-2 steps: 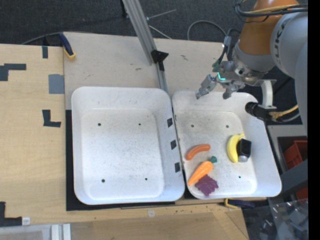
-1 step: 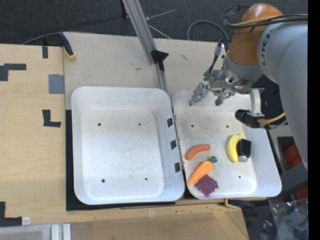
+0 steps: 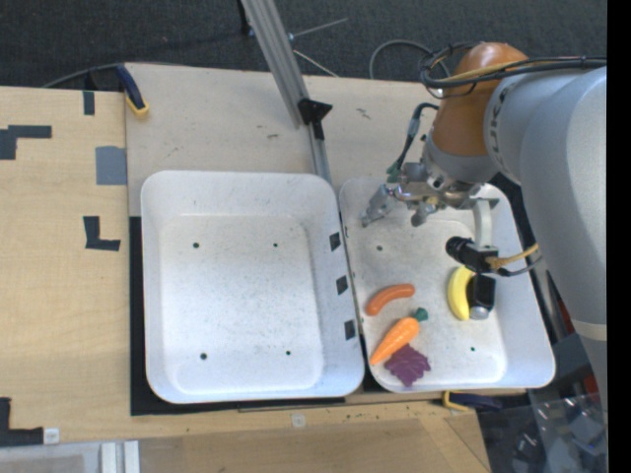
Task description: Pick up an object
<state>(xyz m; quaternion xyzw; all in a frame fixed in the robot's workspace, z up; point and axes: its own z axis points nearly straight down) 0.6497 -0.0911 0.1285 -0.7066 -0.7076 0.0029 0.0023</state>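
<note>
I am hanging my claw (image 3: 397, 208), spread wide and gripping nothing, above the bare far end of the right bin (image 3: 523, 368) (clear of the clutter), since the sausage (image 3: 390, 297) is lying nearer the front.

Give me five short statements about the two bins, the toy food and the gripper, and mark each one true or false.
1. The carrot lies in the right bin. True.
2. The purple grapes sit in the left bin. False: they lie in the right bin, beside the carrot.
3. The gripper holds the banana. False: it is over the far end of the right bin with nothing between its fingers, and the banana lies apart from it near the bin's right side.
4. The orange sausage lies between the gripper and the carrot. True.
5. The banana is yellow. True.
</note>
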